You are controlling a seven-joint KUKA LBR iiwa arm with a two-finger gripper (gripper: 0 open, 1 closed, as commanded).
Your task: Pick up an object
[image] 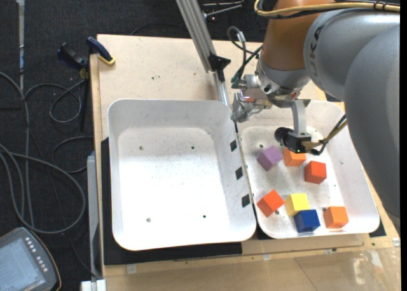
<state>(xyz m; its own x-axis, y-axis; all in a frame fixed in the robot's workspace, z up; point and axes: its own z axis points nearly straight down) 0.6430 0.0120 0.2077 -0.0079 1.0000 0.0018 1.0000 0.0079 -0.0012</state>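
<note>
Robotics lab, manipulation test cell.
Shown by: grey industrial arm point(362, 42) over bare particleboard tabletop point(159, 70); white bin point(165, 175) and twin bin point(343, 153) side by side; coloured cubes point(306, 220) as test pieces; aluminium mast point(191, 16) at rear; loose cables point(63, 102) on dark carpet point(44, 29); teach pendant point(22, 261) lower left; blue-and-yellow clamp point(95, 51) at tabletop corner.

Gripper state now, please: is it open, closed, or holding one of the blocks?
Gripper: cannot be told from this view. It hangs over the far left corner of the right bin, apart from the purple block.
</note>
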